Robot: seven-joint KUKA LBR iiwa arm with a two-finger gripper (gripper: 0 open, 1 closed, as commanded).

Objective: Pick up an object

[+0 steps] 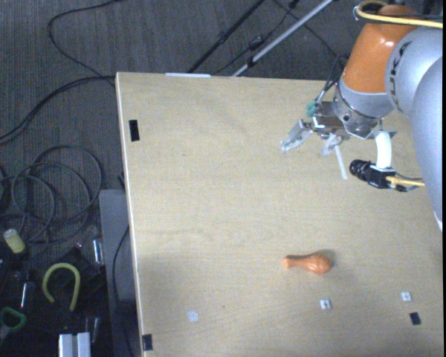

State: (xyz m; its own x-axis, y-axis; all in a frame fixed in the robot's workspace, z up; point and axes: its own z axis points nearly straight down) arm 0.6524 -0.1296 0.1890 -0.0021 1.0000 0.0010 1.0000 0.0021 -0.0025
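An orange pear-shaped object [310, 262] lies on its side on the tan bench top [208, 199], in the lower middle right, with its thin end pointing left. My gripper [311, 146] hangs over the upper right part of the bench, well above the object in the view and apart from it. Its two silver fingers [291, 143] are spread, open, with nothing between them. The grey arm with its orange band [372, 54] comes in from the upper right.
Small black and white markers [325, 303] dot the bench near its front right, and a black tab [134, 130] sits by its left edge. Cables [44, 192] and tools lie on the floor at left. Stand legs [297, 21] cross behind the bench.
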